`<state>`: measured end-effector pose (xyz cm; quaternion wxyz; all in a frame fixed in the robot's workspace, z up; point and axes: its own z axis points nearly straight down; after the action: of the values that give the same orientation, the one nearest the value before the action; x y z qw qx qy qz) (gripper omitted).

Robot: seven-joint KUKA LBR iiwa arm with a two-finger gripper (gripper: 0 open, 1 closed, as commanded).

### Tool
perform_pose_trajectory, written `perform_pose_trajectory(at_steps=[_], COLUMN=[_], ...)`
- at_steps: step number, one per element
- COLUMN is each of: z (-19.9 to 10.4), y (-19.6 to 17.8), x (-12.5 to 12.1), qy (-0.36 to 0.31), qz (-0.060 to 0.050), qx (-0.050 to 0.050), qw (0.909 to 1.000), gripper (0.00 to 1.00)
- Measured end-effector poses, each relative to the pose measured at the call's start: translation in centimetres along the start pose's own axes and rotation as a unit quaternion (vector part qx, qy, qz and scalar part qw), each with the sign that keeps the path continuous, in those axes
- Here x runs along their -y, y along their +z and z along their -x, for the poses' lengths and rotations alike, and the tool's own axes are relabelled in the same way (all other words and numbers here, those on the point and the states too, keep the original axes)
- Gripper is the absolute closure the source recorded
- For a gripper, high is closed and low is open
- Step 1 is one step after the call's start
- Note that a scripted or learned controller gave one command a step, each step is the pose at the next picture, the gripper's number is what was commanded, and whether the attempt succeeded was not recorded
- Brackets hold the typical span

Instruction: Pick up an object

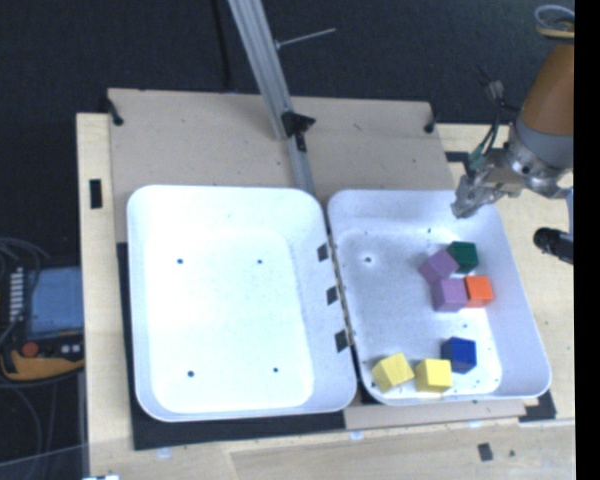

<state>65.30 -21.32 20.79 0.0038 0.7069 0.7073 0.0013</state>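
The right bin [380,228] holds several small blocks. A green block [463,256], two purple blocks [440,266] [449,293] and an orange block [479,289] cluster near its right side. A blue block [460,353] and two yellow blocks [392,371] [434,374] lie near its front edge. My gripper [467,203] hangs over the bin's back right corner, above and behind the green block, with nothing visible between its fingers. The arm with its orange band [550,93] comes in from the upper right.
The left bin [220,298] sits beside the right one. A slanted metal pole [265,58] rises behind the bins. A blue device with cables [50,303] lies off the bench at left.
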Motion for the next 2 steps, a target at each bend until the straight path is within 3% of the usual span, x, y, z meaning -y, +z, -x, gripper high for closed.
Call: perform_pose_trajectory(at_steps=[1, 2], z=[0.2, -4.1], y=[-5.6, -4.4], x=[-0.2, 1.4], qy=[-0.001, -0.002], qz=[0.000, -0.003], qx=[0.000, -0.002], qw=[1.0000, 1.0000], gripper=[1.00, 1.00])
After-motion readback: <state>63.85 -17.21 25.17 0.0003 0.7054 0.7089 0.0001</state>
